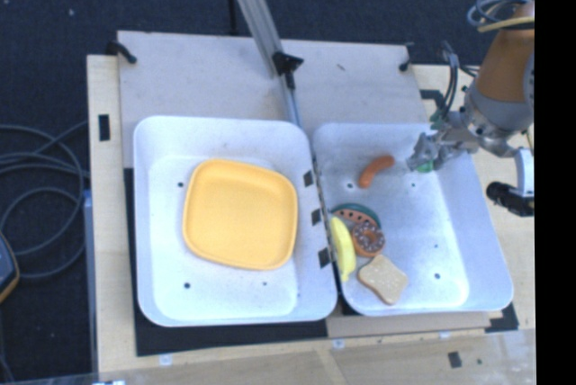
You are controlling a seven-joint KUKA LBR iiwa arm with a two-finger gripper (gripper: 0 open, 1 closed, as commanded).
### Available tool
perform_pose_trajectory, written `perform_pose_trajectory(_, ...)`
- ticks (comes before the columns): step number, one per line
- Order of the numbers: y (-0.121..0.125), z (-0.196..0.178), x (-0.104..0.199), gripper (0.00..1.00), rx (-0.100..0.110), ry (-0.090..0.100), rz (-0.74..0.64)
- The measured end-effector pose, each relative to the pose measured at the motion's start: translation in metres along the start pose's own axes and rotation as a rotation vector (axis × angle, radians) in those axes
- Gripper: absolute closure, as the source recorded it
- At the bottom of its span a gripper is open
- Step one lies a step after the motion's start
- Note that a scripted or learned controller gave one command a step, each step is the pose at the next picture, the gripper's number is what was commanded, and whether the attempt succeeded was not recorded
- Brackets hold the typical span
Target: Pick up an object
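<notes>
The right bin (450, 230) holds an orange sausage (375, 170) near its back, a yellow banana (342, 248) along its left wall, a round brown-and-green toy (363, 230) beside the banana, and a slice of bread (383, 279) at the front. My gripper (425, 156) hangs over the bin's back right part, a short way right of the sausage and apart from it. Nothing shows between its fingers.
The left bin (162, 149) carries a square yellow plate (240, 213). A slanted metal pole (256, 5) rises behind the bins, ending at a clamp between them. Cables lie on the dark floor at left. The arm's orange band (502, 59) stands at right.
</notes>
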State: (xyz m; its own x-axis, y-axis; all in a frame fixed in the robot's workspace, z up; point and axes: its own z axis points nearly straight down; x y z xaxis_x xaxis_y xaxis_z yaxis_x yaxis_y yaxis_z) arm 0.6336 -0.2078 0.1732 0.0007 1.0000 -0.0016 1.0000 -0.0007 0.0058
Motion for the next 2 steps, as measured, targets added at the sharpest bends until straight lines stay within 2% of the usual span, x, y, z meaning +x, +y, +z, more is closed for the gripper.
perform_pose_trajectory(1,-0.001,-0.062,-0.006,1.00,-0.001,0.000,0.000)
perform_pose_trajectory(2,0.000,-0.096,-0.007,1.00,0.002,0.001,0.000)
